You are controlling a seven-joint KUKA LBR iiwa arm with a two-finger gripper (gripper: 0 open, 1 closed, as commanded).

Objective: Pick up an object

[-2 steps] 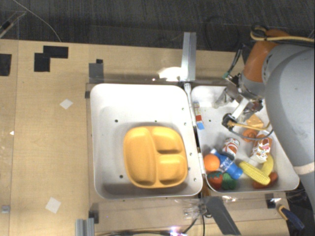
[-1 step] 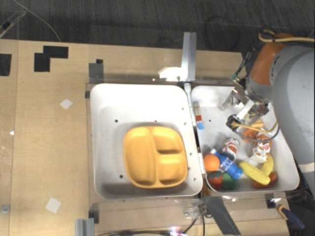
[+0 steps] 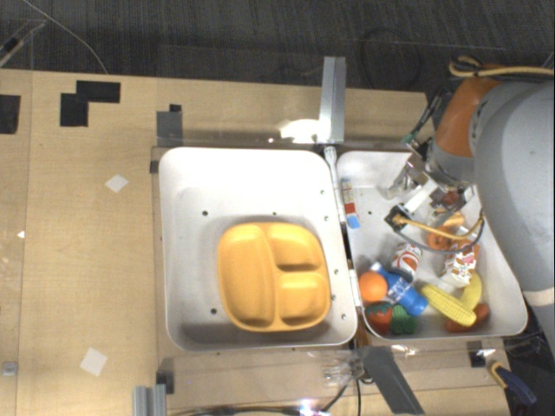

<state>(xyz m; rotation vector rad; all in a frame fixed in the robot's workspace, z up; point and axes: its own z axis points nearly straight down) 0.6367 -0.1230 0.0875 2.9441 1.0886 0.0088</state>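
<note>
Object not chosen or held: all candidates lie loose in the right bin, on the floor under and beyond the jaws.

Jaws: low over the far half of that bin, at the end of the arm. Can't tell whether they are released or clenched; the wrist hardware hides them. Nothing visibly between them.

- Closest to the jaws: red-and-white can, just off them toward the pile.
- Another small red-and-white item sits beside it, about as near.
- Farther from the jaws: orange ball, blue piece, corn cob.
- Farthest: green piece and red piece, against the bin's wall.
- Well away from the jaws, in the left bin: yellow divided plate. Flat and wide, so probably a poor grasp.

My read on the step: approach or descent, pre-grasp. No lift is evident.

Next move calls for:
- Released jaws centred over one item, the can being the short reach.
- A straight drop, then a close and a lift.

Risk: the pile is tight and the items touch, so a finger may land on a neighbour and shove it. The ball would likely roll out.
</note>
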